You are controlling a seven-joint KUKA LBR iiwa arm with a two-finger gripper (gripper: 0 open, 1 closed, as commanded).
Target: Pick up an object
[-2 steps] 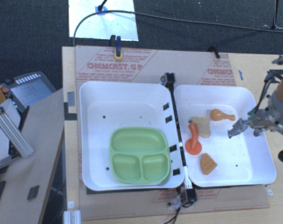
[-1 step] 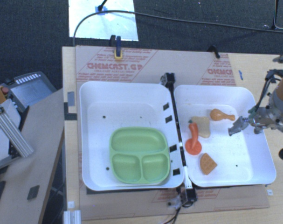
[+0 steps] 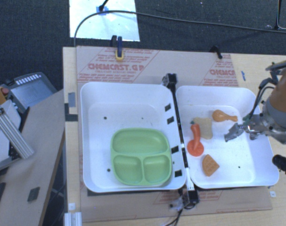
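Hovering low over the right bin (image 3: 263, 173) near the bench's right edge, the end effector (image 3: 233, 133) grasps nothing — released, with the orange drumstick toy (image 3: 223, 116) just beside it — pickup not yet done.

Arm (image 3: 280, 102) cut off at right.

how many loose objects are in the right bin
4: a tan drumstick-shaped piece at the back, a beige block left of centre, an orange-red plunger-shaped piece beside it, and an orange wedge nearest the front.
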